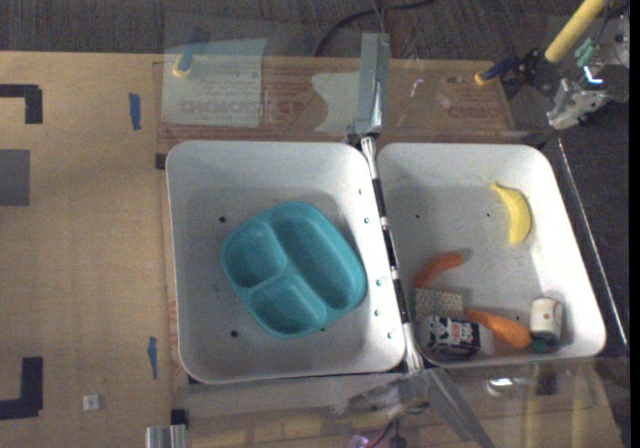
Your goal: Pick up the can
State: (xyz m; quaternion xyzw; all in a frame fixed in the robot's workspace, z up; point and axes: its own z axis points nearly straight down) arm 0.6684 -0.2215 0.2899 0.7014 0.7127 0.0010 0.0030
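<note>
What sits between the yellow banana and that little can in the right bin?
Only bare white bin floor separates the yellow banana from the small white can, seen from the overhead camera.

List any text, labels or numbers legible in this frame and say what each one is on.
None can be read.
Cardboard sheet behind the bins: printed lettering, seen through clear plastic, too blurred to read.
Small carton in the right bin: black-and-white print, too small to read.
Can: label illegible.
</note>
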